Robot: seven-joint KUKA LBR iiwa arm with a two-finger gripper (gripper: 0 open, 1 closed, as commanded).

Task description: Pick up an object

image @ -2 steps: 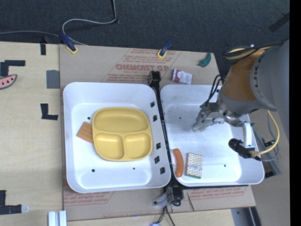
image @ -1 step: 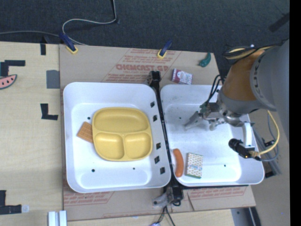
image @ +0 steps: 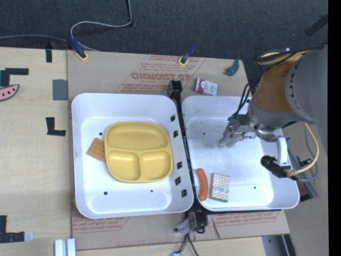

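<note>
The step in hand appeared to be the approach: the gripper [image: 230, 137] hung low over the middle of the right bin [image: 213, 113], above bare floor, with nothing between its fingers. Whether the jaws stood wide or narrow could not be told from this slanted view, as the metal parts blurred together. The candidate objects lay elsewhere. A sausage [image: 201, 183], a slim, smooth orange-red cylinder with rounded ends, lay against the right bin's left wall near the front left corner. Just beside it, toward the front edge, rested a packet [image: 220, 187], a flat, printed rectangle, probably soft foil or paper. In the left bin [image: 85, 196], a yellow tray [image: 139, 150] of glossy moulded plastic with three compartments sat in the middle; a cracker [image: 97, 150], thin, tan and ridged, lay partly tucked under its left side. The next move would likely call for travel toward the front left corner of the right bin, then a descent with the jaws set across the sausage's narrow width. The wall close by left little room for a finger on that side. The flat packet would offer little edge to pinch. Both bins were shallow, matte white plastic with rounded corners.
</note>
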